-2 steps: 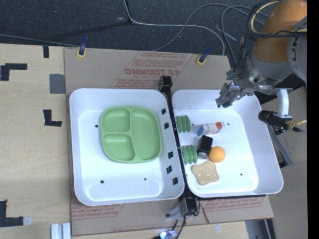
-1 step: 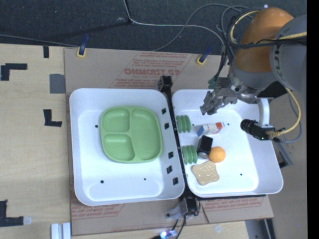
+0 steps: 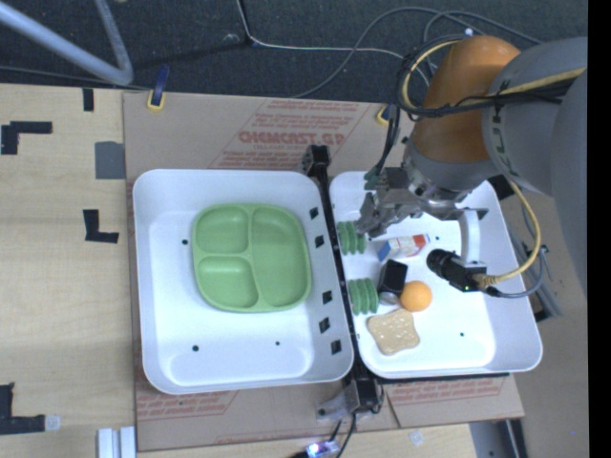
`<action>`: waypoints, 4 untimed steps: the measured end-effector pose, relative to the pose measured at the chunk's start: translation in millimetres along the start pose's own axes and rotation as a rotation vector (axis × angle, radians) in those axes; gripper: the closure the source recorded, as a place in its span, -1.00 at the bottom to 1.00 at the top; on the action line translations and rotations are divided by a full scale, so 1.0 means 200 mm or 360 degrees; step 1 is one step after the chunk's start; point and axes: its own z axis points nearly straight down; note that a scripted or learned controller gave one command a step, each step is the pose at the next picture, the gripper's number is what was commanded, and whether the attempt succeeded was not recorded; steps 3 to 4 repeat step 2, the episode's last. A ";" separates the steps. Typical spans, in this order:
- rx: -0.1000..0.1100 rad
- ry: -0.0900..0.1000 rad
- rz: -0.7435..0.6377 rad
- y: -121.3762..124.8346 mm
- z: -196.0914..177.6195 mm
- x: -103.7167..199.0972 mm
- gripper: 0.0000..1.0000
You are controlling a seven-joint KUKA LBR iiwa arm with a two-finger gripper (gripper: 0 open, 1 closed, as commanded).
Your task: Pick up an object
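My gripper [image 3: 379, 216] hangs low over the back left part of the right bin [image 3: 496, 346], under the grey arm with its orange band [image 3: 468, 84]. Just right of and below it lies a small white tube [image 3: 403, 246] with a red band and a blue cap. A black block [image 3: 392, 277] sits a little nearer the front. Beside that block rests an orange ball [image 3: 416, 297], and a slice of toast [image 3: 393, 332] lies in front of both. Nothing shows between the fingers.
The left bin [image 3: 162, 313] holds a green divided plate [image 3: 252, 258]. Two green ribbed pieces [image 3: 351, 238] [image 3: 363, 296] sit along the right bin's left wall. A black fitting with a cable [image 3: 456, 270] hangs off the arm over the right bin's middle.
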 end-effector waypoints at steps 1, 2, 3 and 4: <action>0.0000 0.0003 -0.0006 -0.13 -0.04 0.28 1.00; 0.0002 0.0001 -0.0003 -0.26 0.03 0.49 1.00; 0.0002 0.0001 -0.0003 -0.26 0.03 0.49 1.00; 0.0002 0.0001 -0.0003 -0.26 0.03 0.49 1.00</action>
